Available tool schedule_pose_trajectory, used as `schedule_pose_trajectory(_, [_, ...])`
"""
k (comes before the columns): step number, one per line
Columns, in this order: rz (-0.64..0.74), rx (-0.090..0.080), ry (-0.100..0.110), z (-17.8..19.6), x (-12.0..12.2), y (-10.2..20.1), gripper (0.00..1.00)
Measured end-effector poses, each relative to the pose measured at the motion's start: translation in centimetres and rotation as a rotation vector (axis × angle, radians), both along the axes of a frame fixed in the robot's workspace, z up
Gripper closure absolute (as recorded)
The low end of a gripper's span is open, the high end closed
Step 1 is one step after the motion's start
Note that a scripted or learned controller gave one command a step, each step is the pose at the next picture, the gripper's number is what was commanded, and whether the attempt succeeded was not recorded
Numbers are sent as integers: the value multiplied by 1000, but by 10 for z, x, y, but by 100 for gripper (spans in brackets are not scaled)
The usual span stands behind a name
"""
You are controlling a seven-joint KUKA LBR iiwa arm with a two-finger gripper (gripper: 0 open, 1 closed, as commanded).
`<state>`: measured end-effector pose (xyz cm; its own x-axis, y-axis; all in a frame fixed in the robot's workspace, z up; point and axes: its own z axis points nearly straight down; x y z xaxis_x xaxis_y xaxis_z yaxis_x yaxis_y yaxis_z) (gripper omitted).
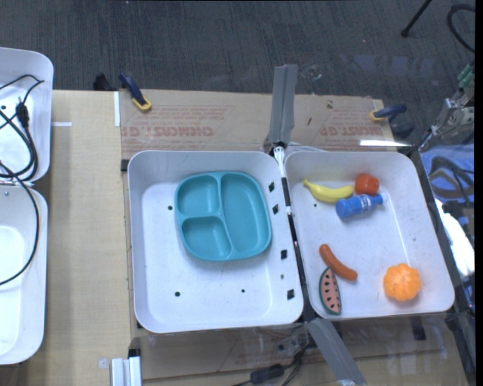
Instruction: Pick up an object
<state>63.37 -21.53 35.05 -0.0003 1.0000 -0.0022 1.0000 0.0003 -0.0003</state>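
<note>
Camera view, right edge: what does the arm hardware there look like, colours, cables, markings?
Beside the shallow white right bin, the edge holds a spindly pale metal piece with thin dark cables looping above it, and crumpled blue material below. All is too blurred to read markings, and whether these parts belong to the arm cannot be told.

The light is bright and even, coming from above. Both white bins look a little overexposed, and the right bin (423, 226) has soft glare near its right rim. Shadows beside the teal plate (224, 216) are faint. Far corners look slightly soft and grainy.
</note>
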Motion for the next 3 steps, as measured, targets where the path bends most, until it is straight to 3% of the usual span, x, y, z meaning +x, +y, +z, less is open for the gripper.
schedule_pose_trajectory(1, [3,1,3,-89,25,35,100])
schedule_pose_trajectory(2, [-1,0,-1,-4,26,-8,100])
schedule_pose_trajectory(3, [-2,1,2,-42,-51,-7,100])
